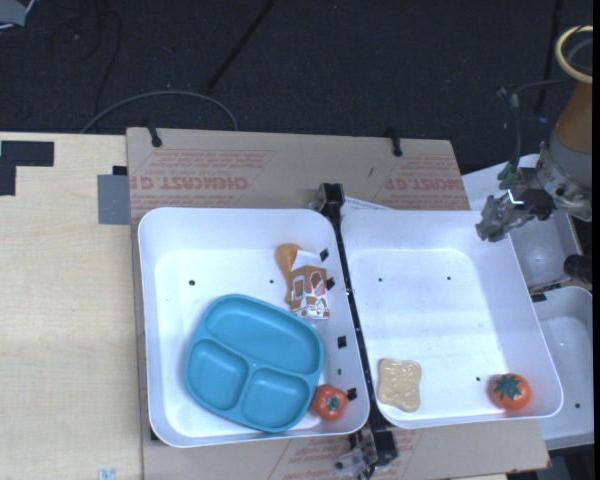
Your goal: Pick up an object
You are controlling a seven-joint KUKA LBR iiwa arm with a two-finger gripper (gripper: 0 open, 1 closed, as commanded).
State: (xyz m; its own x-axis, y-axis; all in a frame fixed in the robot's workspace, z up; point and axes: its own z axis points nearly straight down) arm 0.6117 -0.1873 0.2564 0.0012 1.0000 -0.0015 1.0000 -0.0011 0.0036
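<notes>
White bins sit side by side on the tabletop (60,298), over a cardboard sheet (280,173). We see the left bin (165,238) holding a blue divided plate (252,363), lying flat toward its near side. A small red tomato (329,402) sits just beside the plate's near-right corner, by the bin wall. Above the plate we note a small printed packet (309,293), with a tan piece (287,258) touching its far end. The right bin (430,238) holds a beige flat piece (399,383) near its front-left corner and a second red tomato (509,391) in its front-right corner; the two are well apart. The end effector (500,213) hangs at the far-right corner of the right bin, above the rim, nothing visibly in its grasp. We cannot tell how far open it is; too small and blurred. Grey arm with orange band (577,118) enters from the right.
</notes>
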